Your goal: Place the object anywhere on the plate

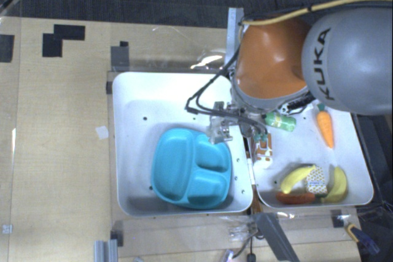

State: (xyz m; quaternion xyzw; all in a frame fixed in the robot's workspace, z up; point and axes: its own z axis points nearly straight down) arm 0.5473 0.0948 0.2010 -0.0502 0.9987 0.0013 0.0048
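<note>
Plate is blue w/ dips in it & lies flat in the L bin, toward the near R corner, close to the wall next to the other bin.

Big to small now. Bench is pale wood w/ a few black marks up at the far L. Arm is fat & grey w/ an orange band, comes in from the view's R & hangs over the far part of both bins. L bin is white & shallow, mostly bare floor round the plate. R bin is white too & sits touching the L one.

Gripper is low over the far R edge of the plate, just beside the wall betw. the bins. Can't tell if it's open or shut, or if it has hold of anything; it's too small & blurry there. A black cable loops from the arm down to it.

In the R bin: 2 bananas, one by the near wall & one more to the R, w/ a small box betw. them. Carrot lies near the far R, partly under the arm. A red thing lies just under the first banana. A green thing sits at the far L of that bin, right under the arm. A small packet lies by the wall betw. the bins, near the gripper.
</note>
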